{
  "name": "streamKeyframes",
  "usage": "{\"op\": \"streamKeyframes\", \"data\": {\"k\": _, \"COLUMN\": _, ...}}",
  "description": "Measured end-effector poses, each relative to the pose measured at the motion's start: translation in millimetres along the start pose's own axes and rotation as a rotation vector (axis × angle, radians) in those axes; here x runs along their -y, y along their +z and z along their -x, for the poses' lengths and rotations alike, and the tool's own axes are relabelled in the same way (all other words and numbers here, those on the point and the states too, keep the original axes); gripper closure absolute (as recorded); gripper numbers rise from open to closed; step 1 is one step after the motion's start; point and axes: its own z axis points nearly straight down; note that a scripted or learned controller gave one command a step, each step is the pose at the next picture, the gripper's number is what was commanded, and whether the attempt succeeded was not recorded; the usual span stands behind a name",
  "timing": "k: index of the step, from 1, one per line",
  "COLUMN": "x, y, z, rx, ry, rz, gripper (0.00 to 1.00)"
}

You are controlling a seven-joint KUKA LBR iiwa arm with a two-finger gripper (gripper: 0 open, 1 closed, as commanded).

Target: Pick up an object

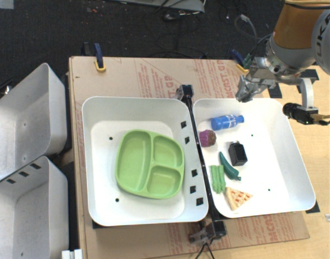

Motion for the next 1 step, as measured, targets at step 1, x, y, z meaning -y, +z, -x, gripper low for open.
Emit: {"op": "streamKeyframes", "data": {"k": 1, "x": 7.1, "y": 12.4, "z": -60.2, "rx": 0.000, "ry": -0.001, "rz": -0.003, "gripper": 1.00}}
